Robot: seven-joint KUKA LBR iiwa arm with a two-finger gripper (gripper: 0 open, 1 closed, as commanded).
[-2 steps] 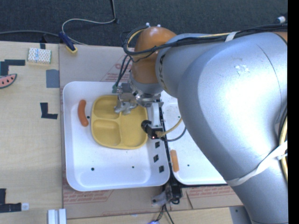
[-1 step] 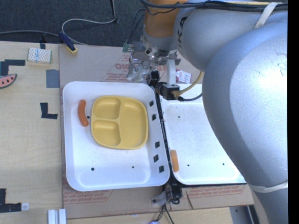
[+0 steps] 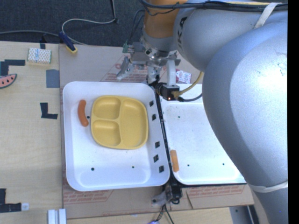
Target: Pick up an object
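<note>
At the near edge of the bench, a black clamp (image 3: 164,197) sits where two shallow white bins meet. In the left bin (image 3: 74,171), a yellow divided plate (image 3: 119,122) lies toward the far half, its three compartments bare: one long section at 3 o'clock, two smaller ones at 9 o'clock. Just beside the plate, at its 9 o'clock, rests an orange-red sausage-shaped toy (image 3: 82,112), lying lengthwise near to far, apart from the plate's rim. In the right bin (image 3: 201,167), a smaller orange piece (image 3: 174,160), carrot-like, lies against the left wall at the near end.

The grey arm (image 3: 247,78) sweeps in from 3 o'clock, its bulk covering much of the right bin, orange band (image 3: 163,3) above the wrist at 12 o'clock. The gripper (image 3: 145,71) hangs over the far rim where the bins meet, its metal fingers (image 3: 124,70) spread apart with nothing between them.

A red-and-white printed label (image 3: 184,76) shows beside the gripper; its writing is too small to read. At far left on the bench lie a watermelon-slice toy (image 3: 8,80) and a pale patterned block (image 3: 39,56).
</note>
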